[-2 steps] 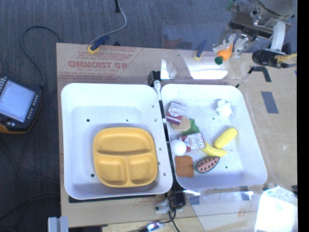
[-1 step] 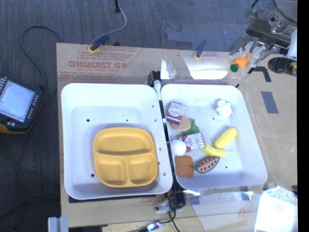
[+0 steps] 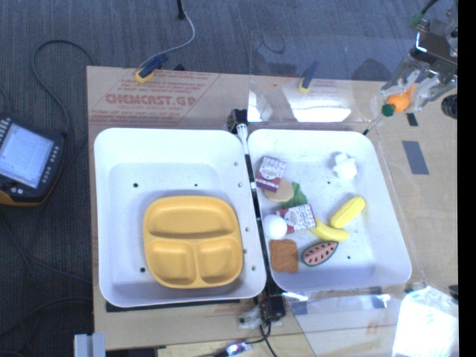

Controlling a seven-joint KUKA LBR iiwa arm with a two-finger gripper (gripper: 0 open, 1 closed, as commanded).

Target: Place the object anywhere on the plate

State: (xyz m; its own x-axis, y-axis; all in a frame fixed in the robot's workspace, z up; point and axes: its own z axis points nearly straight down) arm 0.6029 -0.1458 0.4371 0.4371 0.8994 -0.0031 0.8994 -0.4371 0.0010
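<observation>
A yellow plate (image 3: 193,239) with three compartments lies in the left white bin (image 3: 123,155). My gripper (image 3: 407,95) is at the upper right, beyond the far right corner of the right bin (image 3: 387,222). It is shut on a small orange toy carrot (image 3: 400,102) with a green tip, which shows between the grey fingers. The carrot hangs well away from the plate, up and to its right.
The right bin holds several toy foods: a corn cob (image 3: 347,211), a banana (image 3: 328,233), a watermelon slice (image 3: 319,253), a white egg (image 3: 276,227), a brown cracker (image 3: 283,256), a burger (image 3: 280,191), two small packets and a white lump (image 3: 343,166). A tablet (image 3: 26,158) lies off the bench at left.
</observation>
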